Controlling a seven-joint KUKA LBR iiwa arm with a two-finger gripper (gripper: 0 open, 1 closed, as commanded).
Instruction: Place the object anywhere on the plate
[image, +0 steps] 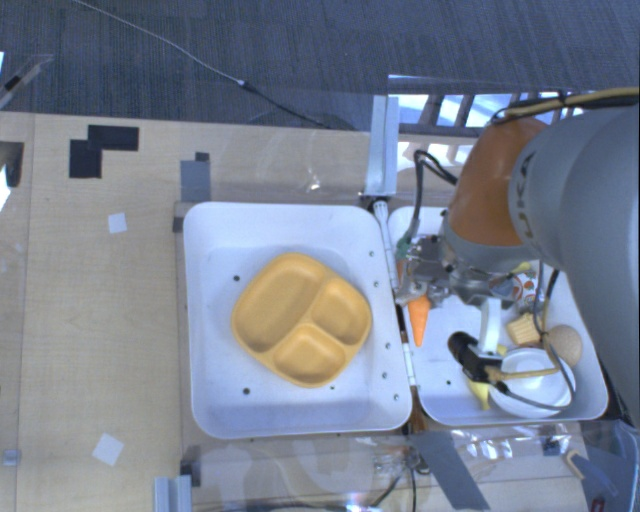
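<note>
Grey arm (575, 190), orange wrist band, black cables.

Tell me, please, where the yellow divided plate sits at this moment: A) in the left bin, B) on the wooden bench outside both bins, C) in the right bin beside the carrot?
A: the yellow plate lies flat in the left bin, while the carrot is in the right bin.

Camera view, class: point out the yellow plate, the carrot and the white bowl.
yellow plate (301, 316), camera view, centre ridge.
carrot (418, 320), camera view, middle of body.
white bowl (535, 396), camera view, inner wall.
</note>
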